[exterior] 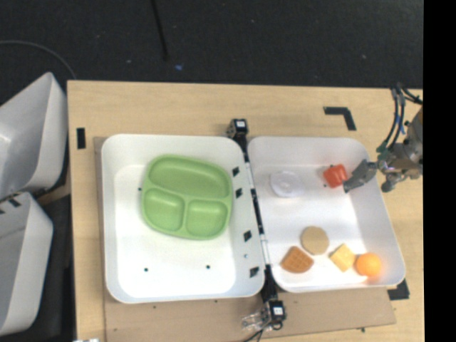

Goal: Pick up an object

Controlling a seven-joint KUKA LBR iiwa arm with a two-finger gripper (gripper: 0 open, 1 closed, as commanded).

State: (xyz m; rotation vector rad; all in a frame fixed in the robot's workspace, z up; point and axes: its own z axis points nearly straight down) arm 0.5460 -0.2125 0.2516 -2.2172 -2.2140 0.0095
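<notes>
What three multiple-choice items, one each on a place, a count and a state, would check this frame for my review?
1. Where is the green plate?
A. In the left bin
B. In the right bin
C. On the bare bench

2. How many things lie along the near edge of the right bin?
A. One
B. Two
C. Four

3. How does the gripper stand to the red block?
A. Its fingers are spread, with one fingertip beside the block, and the block is not between them
B. It holds the block high above the bin
C. It is over the green plate

Key: 1 A, the plate rests in the left bin. 2 C, the tan disc, brown piece, yellow block and orange ball lie there. 3 A, the spread fingers sit at the bin's right side, the block just left of them.
</notes>
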